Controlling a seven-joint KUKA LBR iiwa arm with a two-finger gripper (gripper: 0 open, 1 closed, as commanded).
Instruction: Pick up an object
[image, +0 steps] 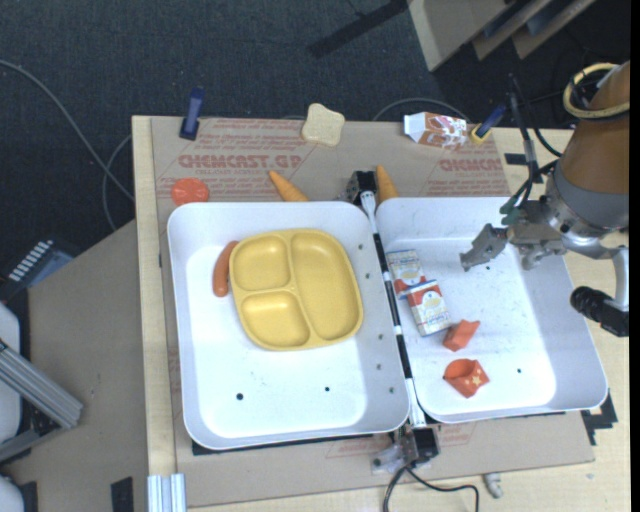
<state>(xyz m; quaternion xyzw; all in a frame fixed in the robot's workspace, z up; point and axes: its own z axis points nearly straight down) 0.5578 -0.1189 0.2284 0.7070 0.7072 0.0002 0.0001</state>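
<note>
From where I reach in, the one text I can read is the red word "CHEMCAST GP" printed across the brown protective sheet (240, 160) covering my bench behind the bins, while the printing on the small cartons (428, 306) is too small to read.

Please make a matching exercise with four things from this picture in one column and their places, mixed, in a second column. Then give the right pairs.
Things:
1. yellow divided plate
2. sausage
3. small carton
4. slice of bread

Places:
A. on the board behind the bins
B. in the right bin
C. middle of the left bin
D. left bin, at the plate's left edge

Pairs: 1-C, 2-D, 3-B, 4-A
</note>
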